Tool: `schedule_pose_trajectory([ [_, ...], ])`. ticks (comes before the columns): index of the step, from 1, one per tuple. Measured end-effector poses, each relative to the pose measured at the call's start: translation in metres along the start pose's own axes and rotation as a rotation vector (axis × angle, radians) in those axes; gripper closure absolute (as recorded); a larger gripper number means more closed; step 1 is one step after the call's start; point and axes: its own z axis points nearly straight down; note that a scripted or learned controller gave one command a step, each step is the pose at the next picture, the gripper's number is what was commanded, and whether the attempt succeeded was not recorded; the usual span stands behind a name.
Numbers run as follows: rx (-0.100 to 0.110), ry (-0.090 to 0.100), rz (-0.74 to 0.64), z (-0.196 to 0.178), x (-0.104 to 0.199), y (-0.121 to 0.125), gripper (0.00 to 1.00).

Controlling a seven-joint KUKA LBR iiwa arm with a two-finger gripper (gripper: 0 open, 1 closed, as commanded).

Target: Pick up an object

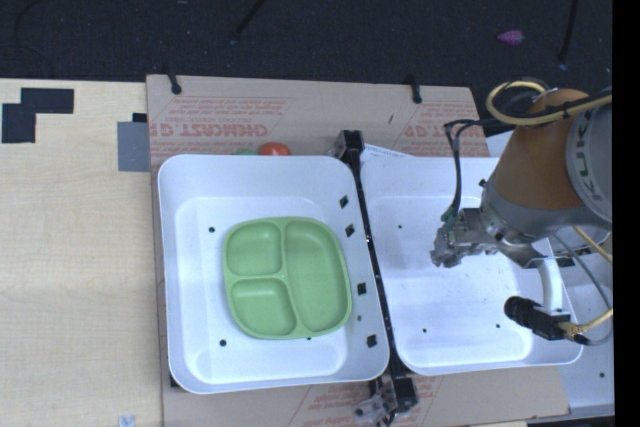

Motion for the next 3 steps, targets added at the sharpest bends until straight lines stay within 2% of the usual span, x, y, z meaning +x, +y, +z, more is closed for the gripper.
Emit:
schedule_pose_trajectory([
  [1,0.001,-0.001,0.001,-0.052,-0.004,0.01,1.0],
  [2,0.002,0.0,0.001,-0.077,-0.006,0.011,1.0],
  [3,0.004,0.001,-0.002,-0.084,0.042,0.024,1.0],
])
